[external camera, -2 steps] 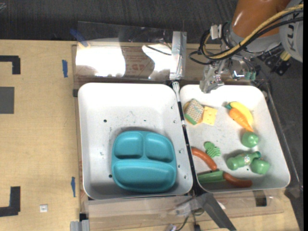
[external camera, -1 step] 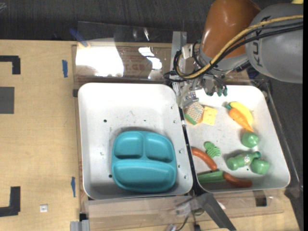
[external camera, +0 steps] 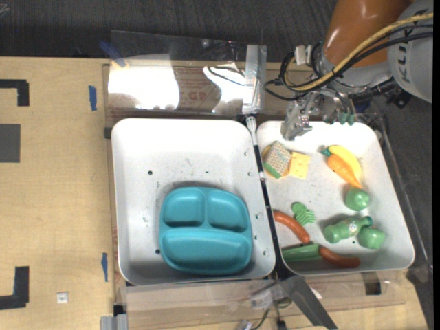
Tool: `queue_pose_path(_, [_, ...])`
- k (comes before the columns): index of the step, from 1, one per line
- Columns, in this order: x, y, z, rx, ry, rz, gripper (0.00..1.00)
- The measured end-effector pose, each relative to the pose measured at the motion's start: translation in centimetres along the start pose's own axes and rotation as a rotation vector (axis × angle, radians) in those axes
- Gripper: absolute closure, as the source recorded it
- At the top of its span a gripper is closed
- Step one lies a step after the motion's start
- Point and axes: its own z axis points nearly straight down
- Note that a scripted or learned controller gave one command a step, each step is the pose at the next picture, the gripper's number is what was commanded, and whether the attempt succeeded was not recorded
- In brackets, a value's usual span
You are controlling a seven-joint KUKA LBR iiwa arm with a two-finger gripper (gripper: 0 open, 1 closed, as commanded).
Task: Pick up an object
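Note:
My gripper [external camera: 296, 125] hangs over the back left corner of the right bin [external camera: 397, 205], just above the bin's floor. Right below it lie a tan waffle-patterned toy slice [external camera: 277, 159] and a yellow cheese square [external camera: 300, 165], a short gap away from it. A yellow banana [external camera: 346, 157] and an orange carrot [external camera: 342, 170] lie to its right. I see nothing held in it.
Further forward in the right bin are a green ball [external camera: 357, 199], green toy vegetables [external camera: 349, 229], a small leafy green piece [external camera: 303, 213], a red-orange pepper [external camera: 291, 225] and a green cucumber [external camera: 300, 251]. A teal divided tray [external camera: 205, 231] lies in the left bin [external camera: 137, 150].

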Motion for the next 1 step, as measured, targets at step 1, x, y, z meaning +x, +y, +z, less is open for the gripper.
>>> queue_pose_path(1, [-0.19,5.14,-8.71,-0.002,-0.005,-0.031,1.0])
